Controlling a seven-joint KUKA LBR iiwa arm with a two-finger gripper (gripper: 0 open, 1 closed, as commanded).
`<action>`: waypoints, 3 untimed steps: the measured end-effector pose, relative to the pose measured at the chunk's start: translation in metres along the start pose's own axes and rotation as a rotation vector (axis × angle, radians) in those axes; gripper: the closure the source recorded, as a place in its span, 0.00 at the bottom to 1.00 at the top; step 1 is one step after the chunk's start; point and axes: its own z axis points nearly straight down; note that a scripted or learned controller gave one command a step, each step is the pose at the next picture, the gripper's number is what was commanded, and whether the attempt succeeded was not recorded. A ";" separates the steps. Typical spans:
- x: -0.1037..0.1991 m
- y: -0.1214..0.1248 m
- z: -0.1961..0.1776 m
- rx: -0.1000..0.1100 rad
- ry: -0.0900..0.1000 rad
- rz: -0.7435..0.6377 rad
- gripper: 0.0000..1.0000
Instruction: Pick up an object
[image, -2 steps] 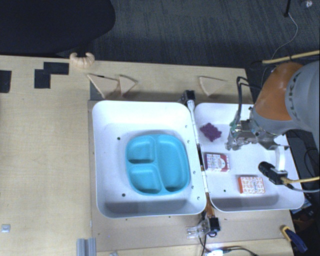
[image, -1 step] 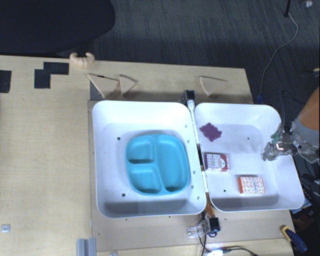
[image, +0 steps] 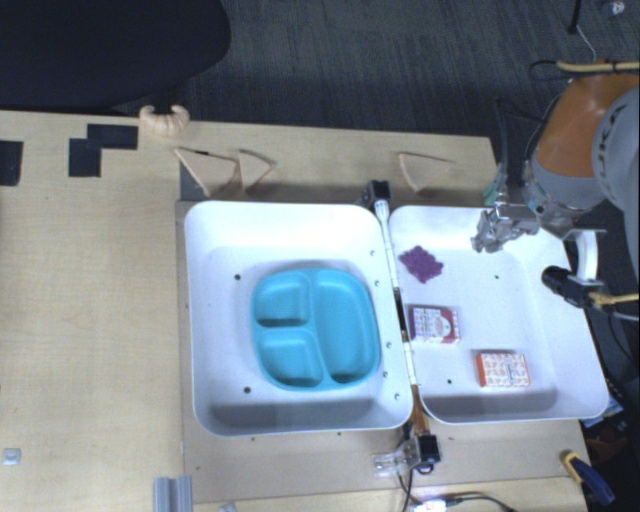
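Currently the gripper (image: 490, 232) hangs over the far right part of the right bin (image: 560, 400); whether it is open or closed cannot be told from this slant, and nothing is seen held. Candidate objects all lie in that bin: purple piece (image: 421, 263) nearest, toward the view's left and slightly nearer the camera; red-and-white packet (image: 434, 324) further toward the camera, by the divider; orange packet (image: 501, 369) near the front wall. Judgement: shortest move is leftward to the purple piece. Teal divided tray (image: 315, 326) sits in the left bin (image: 215, 300), well apart.
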 end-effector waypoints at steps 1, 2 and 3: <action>0.033 0.035 -0.006 0.000 0.000 -0.001 1.00; 0.032 0.035 -0.006 0.001 -0.001 0.000 0.00; 0.019 0.024 0.089 -0.003 -0.002 0.002 0.00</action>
